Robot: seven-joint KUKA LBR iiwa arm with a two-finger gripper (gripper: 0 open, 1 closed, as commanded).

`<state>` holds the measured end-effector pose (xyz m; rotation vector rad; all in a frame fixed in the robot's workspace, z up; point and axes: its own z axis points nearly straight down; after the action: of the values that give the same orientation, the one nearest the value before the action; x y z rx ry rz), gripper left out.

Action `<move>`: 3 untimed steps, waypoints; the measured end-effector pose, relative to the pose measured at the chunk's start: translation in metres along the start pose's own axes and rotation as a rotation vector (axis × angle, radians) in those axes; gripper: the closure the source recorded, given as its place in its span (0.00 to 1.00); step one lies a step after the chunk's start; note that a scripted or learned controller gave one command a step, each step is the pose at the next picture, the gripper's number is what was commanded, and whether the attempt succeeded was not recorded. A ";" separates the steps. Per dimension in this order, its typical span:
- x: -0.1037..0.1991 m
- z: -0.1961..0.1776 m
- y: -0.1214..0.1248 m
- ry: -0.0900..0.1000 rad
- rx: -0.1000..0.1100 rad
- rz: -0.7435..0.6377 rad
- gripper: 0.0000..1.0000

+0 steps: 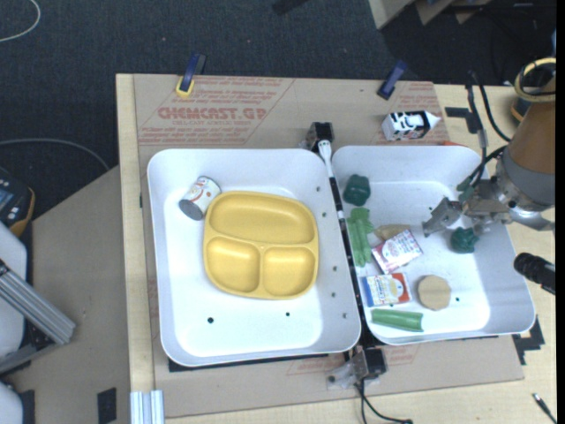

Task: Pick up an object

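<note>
Your hand (459,222) hangs at the frame's right, over the right bin (415,160), spread open and holding nothing. The dark green ball (463,238) sits just below; centre over it, then drop straight.

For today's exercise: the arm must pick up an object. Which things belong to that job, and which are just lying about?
Job: hand, dark green ball beside it, right bin.
Lying about: yellow divided tray, small can, left bin, tan disc, green block.
</note>
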<state>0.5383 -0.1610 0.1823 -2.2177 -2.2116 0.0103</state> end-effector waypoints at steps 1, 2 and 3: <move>0.000 -0.006 0.003 -0.003 -0.012 -0.003 0.00; 0.005 0.057 0.003 0.001 -0.004 -0.003 0.00; 0.003 0.076 0.009 -0.005 -0.025 -0.004 0.00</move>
<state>0.5462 -0.1580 0.1062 -2.2287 -2.2306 -0.0121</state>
